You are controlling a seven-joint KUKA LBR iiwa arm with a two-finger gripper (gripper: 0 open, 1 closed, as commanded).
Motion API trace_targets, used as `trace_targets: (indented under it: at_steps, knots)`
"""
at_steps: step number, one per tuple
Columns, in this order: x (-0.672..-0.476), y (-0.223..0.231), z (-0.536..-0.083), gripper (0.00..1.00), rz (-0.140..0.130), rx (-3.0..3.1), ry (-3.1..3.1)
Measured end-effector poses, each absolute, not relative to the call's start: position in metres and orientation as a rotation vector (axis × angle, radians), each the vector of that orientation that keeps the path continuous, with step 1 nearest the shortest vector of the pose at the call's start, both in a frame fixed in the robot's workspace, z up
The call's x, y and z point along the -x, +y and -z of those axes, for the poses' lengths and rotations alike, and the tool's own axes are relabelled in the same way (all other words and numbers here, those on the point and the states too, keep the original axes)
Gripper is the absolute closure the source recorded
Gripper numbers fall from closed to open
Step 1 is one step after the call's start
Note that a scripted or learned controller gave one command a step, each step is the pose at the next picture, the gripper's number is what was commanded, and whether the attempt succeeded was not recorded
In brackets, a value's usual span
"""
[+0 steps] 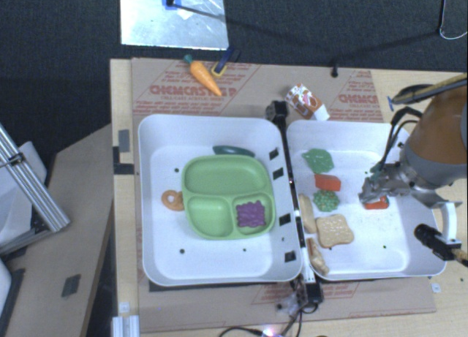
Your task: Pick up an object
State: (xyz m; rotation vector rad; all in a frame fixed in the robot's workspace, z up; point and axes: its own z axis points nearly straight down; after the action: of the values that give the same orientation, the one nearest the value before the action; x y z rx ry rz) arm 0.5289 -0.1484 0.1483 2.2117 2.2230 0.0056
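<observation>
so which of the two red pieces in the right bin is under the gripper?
The red piece right at the gripper, far right of the bin. The other red piece lies apart, between the green leaf and broccoli.

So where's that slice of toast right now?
The toast slice lies in the right bin, near its lower left corner, just below the green broccoli piece and beside the divider between the bins.

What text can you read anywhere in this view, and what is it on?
"CHEMCAS…", red print, partly legible, on the board under the bins, left of centre.
The same red print repeats at the right and along the front edge, too blurred to read.
Carton: print too small to read.
</observation>
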Motion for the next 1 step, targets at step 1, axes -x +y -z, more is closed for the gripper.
trace_targets:
  at_steps: [1]
  knots:
    - [-0.5404,-0.1474,-0.1985,1.00,-0.006,-2.211,2.223]
